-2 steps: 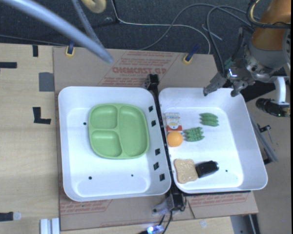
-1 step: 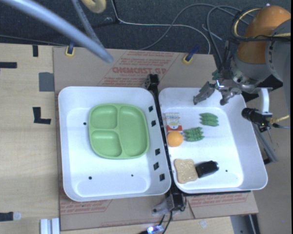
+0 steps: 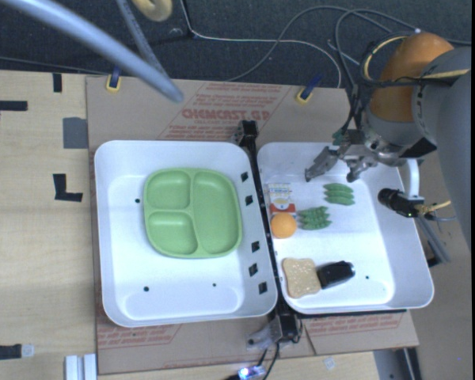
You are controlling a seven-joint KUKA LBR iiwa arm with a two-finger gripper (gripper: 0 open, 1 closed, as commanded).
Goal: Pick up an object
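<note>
Camera view: open, empty end effector [image 3: 338, 169] over right bin [image 3: 396, 279] holding orange [image 3: 283, 226]; left bin [image 3: 119, 212] holds green tray [image 3: 193, 213].

The arm [image 3: 451, 93] is cut off by the right edge; the small carton's [image 3: 280, 197] label is too blurred to read.

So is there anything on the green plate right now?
No, the green plate sits bare in the left bin; the food is all in the right bin.

At the frame's right, the two-finger gripper [image 3: 337, 169] hangs with fingers spread over the right white bin [image 3: 396, 279], above two green pea pods [image 3: 338, 194], holding nothing.
</note>
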